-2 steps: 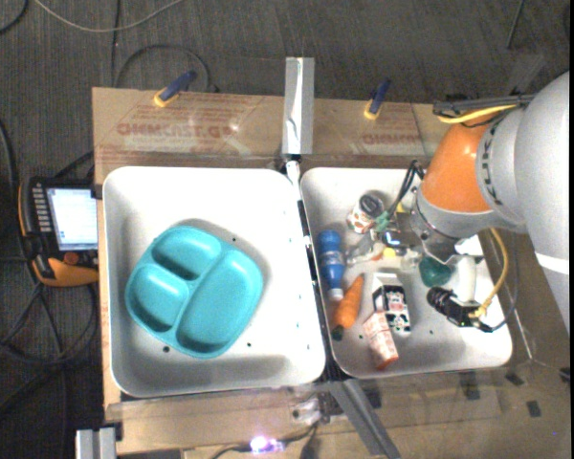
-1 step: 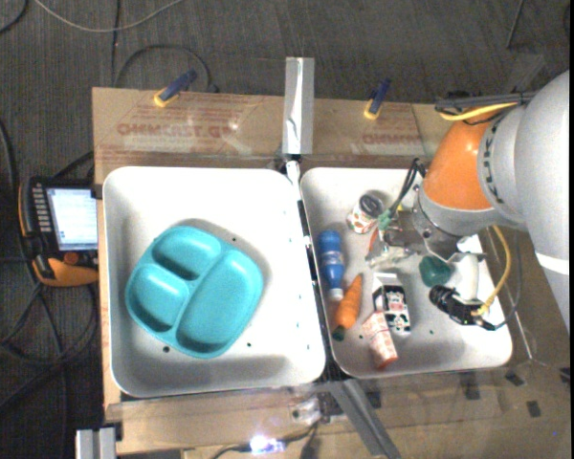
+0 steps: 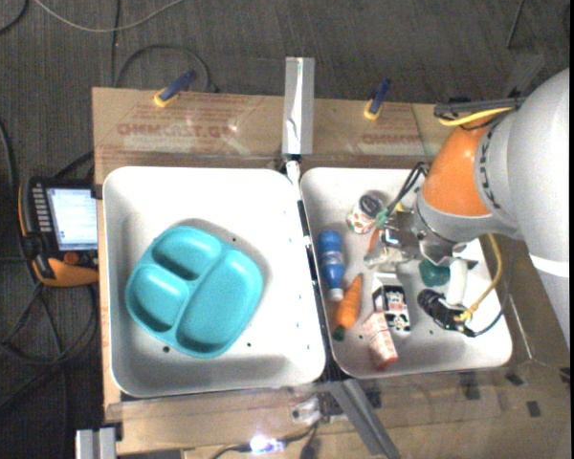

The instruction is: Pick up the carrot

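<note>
The carrot lay in the right bin, just beside the blue bottle, its green end toward the bin's near-left wall; it looked light, stiff and smooth, probably a toy, best pinched across its thick middle; the gripper hung near it, grip state impossible to tell; clutter crowded the white floor; the left bin bore a teal divided plate.

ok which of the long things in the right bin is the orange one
The carrot, lying between the blue bottle on its left and the pink-and-white tube below right. Alone of the three, it is orange and tapers to a dark tip.
</note>
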`<state>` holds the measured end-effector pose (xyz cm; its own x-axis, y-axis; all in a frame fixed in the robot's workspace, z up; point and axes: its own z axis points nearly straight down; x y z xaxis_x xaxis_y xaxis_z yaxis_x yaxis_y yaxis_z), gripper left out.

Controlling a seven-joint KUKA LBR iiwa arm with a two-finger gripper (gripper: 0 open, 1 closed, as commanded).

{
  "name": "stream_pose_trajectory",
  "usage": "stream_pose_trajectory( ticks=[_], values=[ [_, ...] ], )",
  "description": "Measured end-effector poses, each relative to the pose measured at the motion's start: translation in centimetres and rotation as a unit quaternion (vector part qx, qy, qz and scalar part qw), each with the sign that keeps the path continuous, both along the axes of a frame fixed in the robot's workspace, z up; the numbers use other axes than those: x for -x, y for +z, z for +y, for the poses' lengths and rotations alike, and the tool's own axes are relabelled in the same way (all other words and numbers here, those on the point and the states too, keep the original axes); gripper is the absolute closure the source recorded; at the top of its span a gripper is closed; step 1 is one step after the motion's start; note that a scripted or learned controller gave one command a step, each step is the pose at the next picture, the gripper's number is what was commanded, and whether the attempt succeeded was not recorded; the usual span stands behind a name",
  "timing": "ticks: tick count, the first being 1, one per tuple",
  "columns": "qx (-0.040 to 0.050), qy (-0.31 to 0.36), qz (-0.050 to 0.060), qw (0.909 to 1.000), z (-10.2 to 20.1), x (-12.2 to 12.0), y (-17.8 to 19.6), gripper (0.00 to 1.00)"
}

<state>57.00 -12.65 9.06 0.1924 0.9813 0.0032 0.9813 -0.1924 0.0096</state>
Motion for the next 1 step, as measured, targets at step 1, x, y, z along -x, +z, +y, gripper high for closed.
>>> stream_pose_trajectory(
  ticks=[1],
  values=[
    [0.0016,0.017,0.008,0.9998,1.27,-2.54,5.6,1.0]
  ],
)
